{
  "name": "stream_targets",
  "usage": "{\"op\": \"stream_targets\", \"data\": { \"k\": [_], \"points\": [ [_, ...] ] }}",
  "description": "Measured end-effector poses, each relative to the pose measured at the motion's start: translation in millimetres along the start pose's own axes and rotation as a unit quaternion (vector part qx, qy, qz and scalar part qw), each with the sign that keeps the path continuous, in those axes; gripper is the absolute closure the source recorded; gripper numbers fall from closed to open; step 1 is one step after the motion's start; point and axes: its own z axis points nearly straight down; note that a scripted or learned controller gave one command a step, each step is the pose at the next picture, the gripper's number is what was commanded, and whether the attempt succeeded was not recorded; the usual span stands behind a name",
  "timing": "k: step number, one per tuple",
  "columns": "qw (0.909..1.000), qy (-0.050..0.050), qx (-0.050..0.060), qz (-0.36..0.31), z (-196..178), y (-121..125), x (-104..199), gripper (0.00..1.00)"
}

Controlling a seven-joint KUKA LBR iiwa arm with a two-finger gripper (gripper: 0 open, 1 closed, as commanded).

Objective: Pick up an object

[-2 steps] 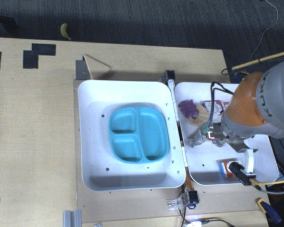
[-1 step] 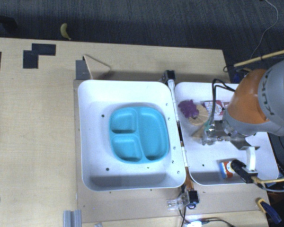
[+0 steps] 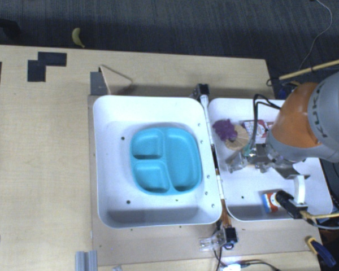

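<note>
The right bin (image 3: pixel 241 206) holds a purple bunch of grapes (image 3: pixel 225 130) at its back left. A tan flat piece (image 3: pixel 238 141) lies just in front of the grapes, and a red and white packet (image 3: pixel 260 129) sits to their right. A small orange and blue item (image 3: pixel 269 202) lies near the bin's front wall. My gripper (image 3: pixel 238 161) hangs low over the bin's left middle, just in front of the tan piece and close to the floor. The arm's orange band (image 3: pixel 294 123) covers the bin's right part. Nothing is visibly held.
The left bin (image 3: pixel 110 151) contains a light blue divided plate (image 3: pixel 165 160) in its middle. A metal divider rail (image 3: pixel 213 151) runs between the bins. Cables and a clip (image 3: pixel 223 239) sit on the bench in front of them.
</note>
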Motion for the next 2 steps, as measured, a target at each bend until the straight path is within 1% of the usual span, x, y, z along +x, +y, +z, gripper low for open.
{"op": "stream_targets", "data": {
  "k": [1, 2],
  "points": [
    [1.0000, 0.000, -0.001, -0.002, -10.6, 1.3, 0.7, 1.00],
    [1.0000, 0.000, -0.001, -0.001, -10.5, 1.3, 0.7, 0.00]
  ]
}}
